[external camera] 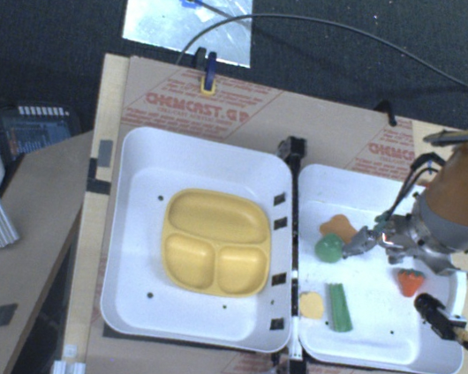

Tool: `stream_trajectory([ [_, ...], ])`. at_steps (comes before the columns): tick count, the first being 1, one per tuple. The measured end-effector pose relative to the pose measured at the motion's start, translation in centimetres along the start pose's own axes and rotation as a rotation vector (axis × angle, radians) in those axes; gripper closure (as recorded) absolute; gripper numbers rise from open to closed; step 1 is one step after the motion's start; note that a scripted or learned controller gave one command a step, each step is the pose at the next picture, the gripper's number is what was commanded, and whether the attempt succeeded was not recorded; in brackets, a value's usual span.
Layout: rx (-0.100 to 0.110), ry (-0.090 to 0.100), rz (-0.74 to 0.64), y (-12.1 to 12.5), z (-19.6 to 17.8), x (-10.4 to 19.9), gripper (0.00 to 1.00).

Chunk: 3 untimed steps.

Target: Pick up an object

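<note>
Lighting: bright, even, overhead.
Glare: foil sheet (193,4), white bins (221,157).
Shadows: soft, faint.
Focus: slightly soft throughout.

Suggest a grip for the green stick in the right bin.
Take the green stick across its narrow width at mid-length, coming straight down. It lies flat on the right bin floor, long axis running near-to-far and slightly slanted. Its long sides look free; the yellow disc sits just to its left, so keep clearance there.

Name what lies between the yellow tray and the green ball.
In the camera view, the yellow tray and green ball are parted by bare bin floor and the black clips where the bins meet.
</note>
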<state>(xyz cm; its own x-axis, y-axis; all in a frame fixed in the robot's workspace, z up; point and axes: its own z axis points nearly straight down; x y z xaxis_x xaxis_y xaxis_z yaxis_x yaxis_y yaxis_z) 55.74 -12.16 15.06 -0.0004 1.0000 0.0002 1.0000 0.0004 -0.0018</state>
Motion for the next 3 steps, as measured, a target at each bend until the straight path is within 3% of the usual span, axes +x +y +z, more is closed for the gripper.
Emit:
stream_trajectory([
  [1, 0.002, 0.001, -0.001, -0.9, 5.3, 0.6, 0.00],
  [2, -0.002, 0.000, -0.001, -0.9, 6.6, 0.6, 0.00],
  [3, -0.004, -0.001, -0.001, -0.8, 5.5, 0.5, 1.00],
])
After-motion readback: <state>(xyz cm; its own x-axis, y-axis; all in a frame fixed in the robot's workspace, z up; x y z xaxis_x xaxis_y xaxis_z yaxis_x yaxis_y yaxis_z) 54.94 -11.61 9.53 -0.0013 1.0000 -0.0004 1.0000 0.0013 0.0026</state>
